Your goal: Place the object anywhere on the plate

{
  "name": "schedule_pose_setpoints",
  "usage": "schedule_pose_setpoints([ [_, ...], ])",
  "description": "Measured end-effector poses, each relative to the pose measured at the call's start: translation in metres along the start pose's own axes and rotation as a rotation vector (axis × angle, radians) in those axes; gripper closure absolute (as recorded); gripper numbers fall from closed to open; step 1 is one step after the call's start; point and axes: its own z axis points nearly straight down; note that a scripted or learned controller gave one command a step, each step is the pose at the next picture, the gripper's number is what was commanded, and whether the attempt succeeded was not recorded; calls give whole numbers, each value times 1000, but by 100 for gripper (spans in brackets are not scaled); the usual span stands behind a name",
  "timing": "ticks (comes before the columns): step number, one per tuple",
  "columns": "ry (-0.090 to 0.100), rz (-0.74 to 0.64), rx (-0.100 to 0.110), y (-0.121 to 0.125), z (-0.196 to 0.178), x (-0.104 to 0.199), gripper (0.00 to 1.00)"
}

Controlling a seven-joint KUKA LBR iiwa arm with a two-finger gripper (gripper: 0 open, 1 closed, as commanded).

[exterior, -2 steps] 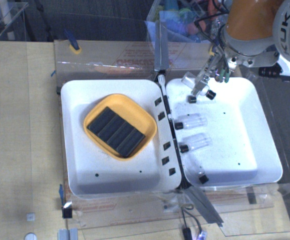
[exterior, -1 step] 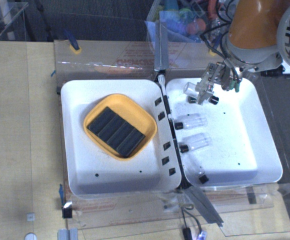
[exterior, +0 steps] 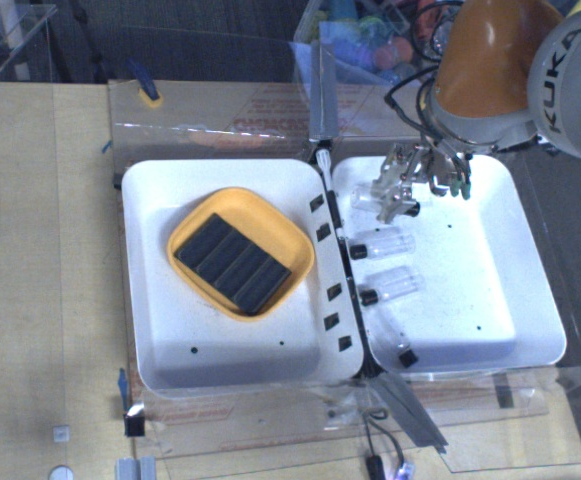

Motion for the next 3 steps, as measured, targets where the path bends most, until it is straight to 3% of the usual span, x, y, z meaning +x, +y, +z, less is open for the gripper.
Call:
schedule_pose_setpoints([
  [1,-7,-230,0,19,-47,4,100],
  [2,-2,-395,-1,50,-16,-3,100],
  [3,0,-532,-1,62,8,7,100],
])
